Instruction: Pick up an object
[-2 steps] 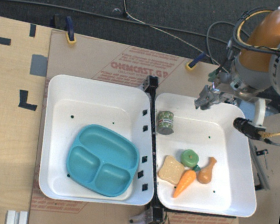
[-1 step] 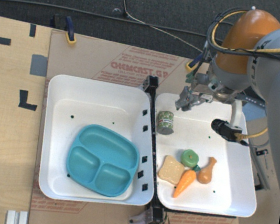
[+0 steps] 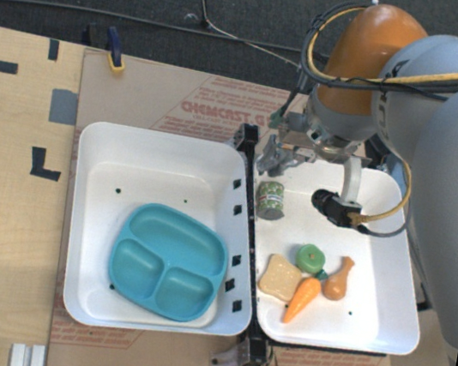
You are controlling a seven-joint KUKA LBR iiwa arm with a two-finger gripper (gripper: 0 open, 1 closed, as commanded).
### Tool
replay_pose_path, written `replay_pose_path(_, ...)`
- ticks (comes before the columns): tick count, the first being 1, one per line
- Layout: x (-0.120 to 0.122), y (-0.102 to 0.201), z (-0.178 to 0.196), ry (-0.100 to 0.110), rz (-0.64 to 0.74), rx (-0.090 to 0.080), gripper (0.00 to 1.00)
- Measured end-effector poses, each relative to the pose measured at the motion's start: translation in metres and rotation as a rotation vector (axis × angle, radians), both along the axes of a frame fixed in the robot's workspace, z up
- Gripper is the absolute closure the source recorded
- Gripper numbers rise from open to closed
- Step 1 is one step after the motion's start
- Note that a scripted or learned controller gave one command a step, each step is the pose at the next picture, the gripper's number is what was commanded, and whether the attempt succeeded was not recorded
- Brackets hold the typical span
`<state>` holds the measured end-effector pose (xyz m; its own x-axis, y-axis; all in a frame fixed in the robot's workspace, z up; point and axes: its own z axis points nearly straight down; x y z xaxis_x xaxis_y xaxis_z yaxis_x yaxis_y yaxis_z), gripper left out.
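My gripper [image 3: 273, 161] hangs over the far left corner of the right bin [image 3: 378, 329], close to the divider between the bins. Just below it, toward the camera, is a small can with a green patterned label [image 3: 270, 200]; whether it rests on the bin floor or touches the gripper I cannot tell. Nearer the front of the same bin lie a green round piece [image 3: 310, 257], a tan slice of bread [image 3: 280, 278], an orange carrot [image 3: 302, 297] and a brown drumstick [image 3: 337, 279], all clustered together.
The left bin [image 3: 99, 156] holds a teal divided tray [image 3: 168, 261]. The arm's orange band [image 3: 369, 45] and grey body cover the right bin's far right side. A black fitting on a cable [image 3: 335, 207] hangs beside the can.
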<state>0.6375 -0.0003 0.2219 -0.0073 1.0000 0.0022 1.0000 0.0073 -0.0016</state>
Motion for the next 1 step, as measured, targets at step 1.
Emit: replay_pose_path(1,-0.0031,0.0630,-0.0064,0.001,0.000,-0.001,1.00)
